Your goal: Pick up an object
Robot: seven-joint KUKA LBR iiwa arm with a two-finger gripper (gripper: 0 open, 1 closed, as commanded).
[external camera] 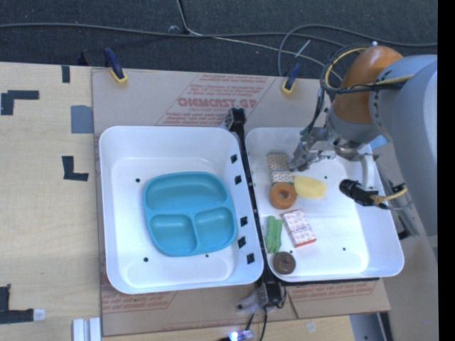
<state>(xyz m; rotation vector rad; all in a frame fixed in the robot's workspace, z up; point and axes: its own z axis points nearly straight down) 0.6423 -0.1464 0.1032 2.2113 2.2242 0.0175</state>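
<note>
My gripper (300, 159) hangs low over the back left part of the right bin (355, 254). Just left of it lies a checkered tan square (279, 165). A yellow lump (310, 187) and an orange ring (282, 195) sit right in front of it. Further forward are a red-and-white box (299, 228), a green strip (273, 234) and a brown disc (284, 262). I see nothing held in the gripper.
The left bin (121, 155) holds a blue divided plate (189, 212). A black divider (245, 190) runs between the two bins. Clamps (116, 71) pin the cardboard at the back. The arm's grey body (405, 119) looms over the right bin's right side.
</note>
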